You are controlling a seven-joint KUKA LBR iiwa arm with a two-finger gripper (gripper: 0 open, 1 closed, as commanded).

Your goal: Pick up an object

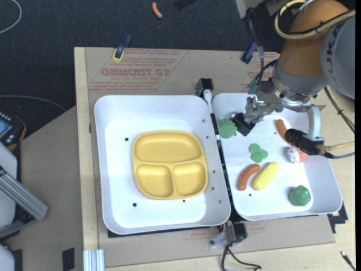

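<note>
- Gripper (pixel 249 117) is hanging low over the far left part of the right bin (pixel 282 206), at the end of the grey arm (pixel 307 44) that is reaching in from the right; whether it is open or closed cannot be told from this angle, and nothing is showing as held.
- A green bumpy toy (pixel 227 128) is lying just beside the gripper, against the bin's left wall.
- A small green piece (pixel 258 152) is sitting nearer the camera, toward the bin's middle.
- An orange-red sausage (pixel 247 176) and a yellow corn cob (pixel 265 175) are lying side by side below it, both slanted, close to touching.
- A round green toy (pixel 299 195) is resting near the bin's near right corner, apart from the others.
- An orange-red piece (pixel 280 127) is lying to the right of the gripper, and a small white and pink piece (pixel 293 154) is sitting a little nearer the camera.
- A yellow divided plate (pixel 169 164) is sitting in the middle of the left bin (pixel 113 151), its three compartments facing up.
- A blue and yellow clamp (pixel 120 48) is gripping the far edge of the bench (pixel 84 83).
</note>
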